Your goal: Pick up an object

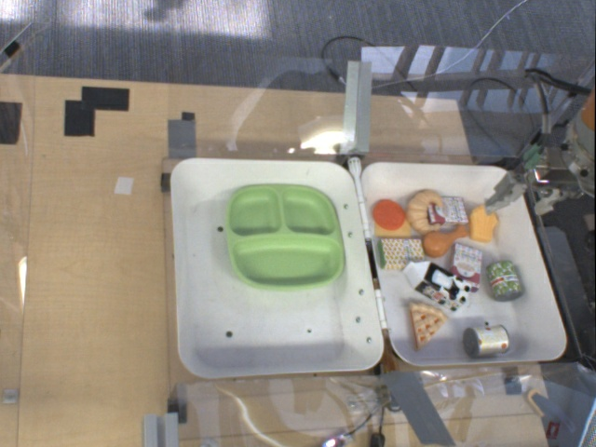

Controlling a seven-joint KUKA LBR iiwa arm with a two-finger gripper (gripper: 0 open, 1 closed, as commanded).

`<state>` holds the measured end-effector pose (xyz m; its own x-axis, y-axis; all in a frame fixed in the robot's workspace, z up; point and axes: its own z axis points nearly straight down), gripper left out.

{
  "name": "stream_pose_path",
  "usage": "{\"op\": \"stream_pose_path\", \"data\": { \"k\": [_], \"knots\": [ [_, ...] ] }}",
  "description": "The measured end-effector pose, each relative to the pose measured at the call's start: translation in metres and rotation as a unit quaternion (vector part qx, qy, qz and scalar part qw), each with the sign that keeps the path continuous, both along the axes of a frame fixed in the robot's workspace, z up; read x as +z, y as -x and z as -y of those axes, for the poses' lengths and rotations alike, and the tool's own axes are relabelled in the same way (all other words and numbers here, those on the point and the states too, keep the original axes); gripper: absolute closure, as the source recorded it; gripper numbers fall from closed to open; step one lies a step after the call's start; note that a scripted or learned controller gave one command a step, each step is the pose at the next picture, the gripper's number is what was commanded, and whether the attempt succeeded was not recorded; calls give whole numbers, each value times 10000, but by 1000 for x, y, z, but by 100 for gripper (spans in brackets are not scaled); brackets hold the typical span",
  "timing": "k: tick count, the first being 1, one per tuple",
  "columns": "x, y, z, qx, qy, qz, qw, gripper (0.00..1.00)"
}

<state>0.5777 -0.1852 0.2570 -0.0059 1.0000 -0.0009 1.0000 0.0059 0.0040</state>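
Two white bins side by side on the bench. Left bin (200, 277) holds just a green divided tray (283, 235), three compartments, lying flat about mid-bin. Right bin (549, 324) holds all the small stuff: orange-red round piece (389, 215) at far left, a bagel-like round item (424, 203) next to it with a small red-and-white packet (452, 211) touching its right side, a yellow cheese-like block (482, 224) at far right, an orange lump (439, 244) below the packet, a patterned green packet (400, 252) against the left wall, a pink-white carton (467, 261) and a black-and-white cow-print carton (440, 287) packed together mid-bin, a green round can (504, 280) at right, a pizza slice (426, 323) near left, and a silver can (487, 340) on its side near right. Gripper (504, 192) comes in from the right over the far right corner of that bin, tip just above the cheese-like block; contact unclear, and I cannot tell if it's spread or clamped, too small and blurred. Nothing seen gripped. Arm body is cut off by the right frame edge. A metal post (356, 110) stands beyond the seam between the bins, cables (484, 31) on the floor beyond. Labels on the packets unreadable.
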Motion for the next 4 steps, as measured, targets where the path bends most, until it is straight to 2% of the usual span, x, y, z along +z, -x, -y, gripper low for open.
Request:
{"op": "stream_pose_path", "data": {
  "k": [1,2,3,4],
  "knots": [
    [-90,7,-24,-1221,-11,-10,9925,0],
    [-153,-46,-9,-921,13,91,9957,0],
    [-159,-29,2,-46,24,126,9999,0],
    [-146,-31,3,-43,49,161,9998,100]
  ]
}}
